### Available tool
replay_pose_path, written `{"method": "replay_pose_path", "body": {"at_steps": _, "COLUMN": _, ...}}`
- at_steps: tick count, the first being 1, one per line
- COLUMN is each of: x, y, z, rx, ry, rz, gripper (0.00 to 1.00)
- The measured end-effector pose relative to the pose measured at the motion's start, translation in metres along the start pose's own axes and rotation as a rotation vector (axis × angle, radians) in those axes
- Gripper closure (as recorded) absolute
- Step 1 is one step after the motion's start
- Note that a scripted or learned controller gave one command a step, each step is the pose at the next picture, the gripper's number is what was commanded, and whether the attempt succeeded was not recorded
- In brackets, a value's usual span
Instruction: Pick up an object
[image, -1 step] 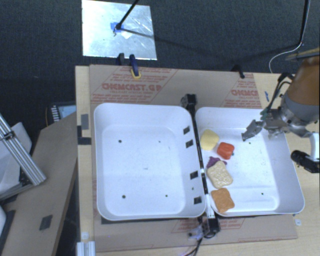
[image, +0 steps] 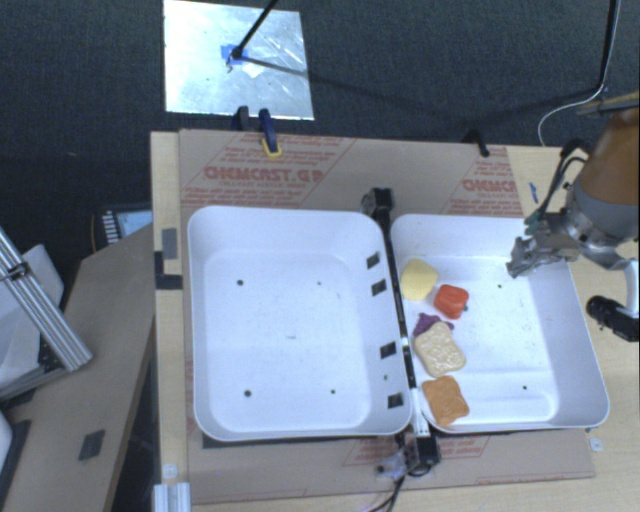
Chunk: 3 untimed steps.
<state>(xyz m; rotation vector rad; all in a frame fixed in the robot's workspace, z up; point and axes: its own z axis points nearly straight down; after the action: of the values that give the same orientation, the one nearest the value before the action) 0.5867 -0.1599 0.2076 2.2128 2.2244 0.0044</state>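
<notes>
Two shallow white bins sit side by side on a cardboard-covered bench (image: 330, 165). All the loose things lie in the right bin (image: 560, 400), bunched along its left wall, close to the black clips that join the two bins. Nearest the far end of that row is a pale yellow object (image: 419, 279), rounded and smooth. Just beside it, a little farther from the wall, lies a red-orange object (image: 451, 299); the two look close enough to touch. Below them a small purple object (image: 429, 323) peeks out, partly covered by a cream-coloured waffle-like piece (image: 440, 350) that lies flat and overlaps it. Near the bin's front left corner rests an orange-brown piece (image: 446, 398), flat on the floor, just beside the cream one. The left bin (image: 200, 300) stands next to it. The arm enters from the right, and the gripper (image: 528, 255) hangs over the right bin's far right part, well apart from the row of objects. Nothing shows between its fingers; whether they are spread or closed is too small and dark to tell.
</notes>
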Motion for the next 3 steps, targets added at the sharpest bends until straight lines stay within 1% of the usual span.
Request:
{"method": "replay_pose_path", "body": {"at_steps": 1, "x": 0.03, "y": -0.071, "z": -0.087, "rx": -0.004, "ry": 0.001, "rz": 0.0, "gripper": 1.0}}
{"method": "replay_pose_path", "body": {"at_steps": 2, "x": 0.114, "y": -0.097, "z": -0.245, "rx": -0.018, "ry": 0.003, "rz": -0.008, "gripper": 1.0}}
{"method": "replay_pose_path", "body": {"at_steps": 3, "x": 0.19, "y": -0.098, "z": -0.215, "rx": 0.003, "ry": 0.003, "rz": -0.008, "gripper": 1.0}}
